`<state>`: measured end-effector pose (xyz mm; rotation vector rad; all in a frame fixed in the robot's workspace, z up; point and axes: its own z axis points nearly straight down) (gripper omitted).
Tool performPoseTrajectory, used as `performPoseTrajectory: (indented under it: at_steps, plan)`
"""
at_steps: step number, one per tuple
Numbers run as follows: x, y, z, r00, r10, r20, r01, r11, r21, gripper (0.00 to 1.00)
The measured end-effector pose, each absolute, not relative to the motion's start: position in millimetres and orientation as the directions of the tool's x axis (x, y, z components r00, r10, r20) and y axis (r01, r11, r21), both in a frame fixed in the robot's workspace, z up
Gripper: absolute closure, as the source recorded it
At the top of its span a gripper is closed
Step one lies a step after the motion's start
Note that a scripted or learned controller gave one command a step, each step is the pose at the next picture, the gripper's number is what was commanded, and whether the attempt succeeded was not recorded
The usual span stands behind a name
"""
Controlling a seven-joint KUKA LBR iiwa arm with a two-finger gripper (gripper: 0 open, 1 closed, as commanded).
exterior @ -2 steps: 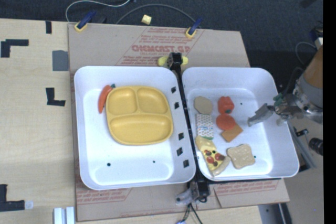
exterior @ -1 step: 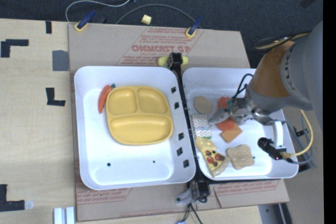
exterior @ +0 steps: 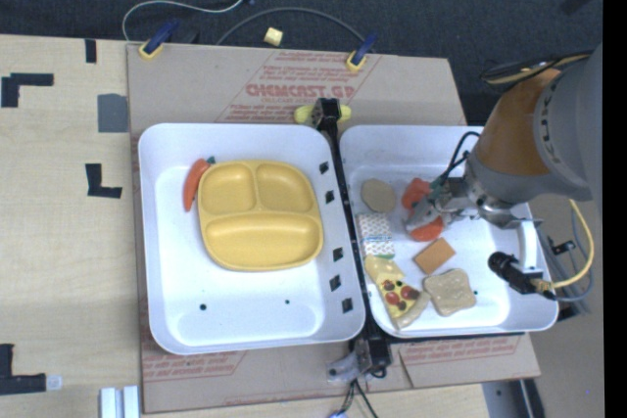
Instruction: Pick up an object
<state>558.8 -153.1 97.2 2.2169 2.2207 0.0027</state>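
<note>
Hovering low in the right bin (exterior: 509, 147), the gripper (exterior: 428, 209), jaw width unreadable, crowds red toy pieces (exterior: 423, 230); the orange cracker (exterior: 434, 256) at five o'clock risks getting nudged.

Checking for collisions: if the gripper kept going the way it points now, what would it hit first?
The gripper points leftward and down, so probably the red-orange piece right at its tip; depth is unclear.
</note>
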Motion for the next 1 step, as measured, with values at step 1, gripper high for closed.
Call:
performPoseTrajectory:
  at_steps: [1]
  plan:
    - [567.5, -68.7, 188.6, -0.007, 1.0, 0.001, 1.0, 0.007, 0.004, 1.0]
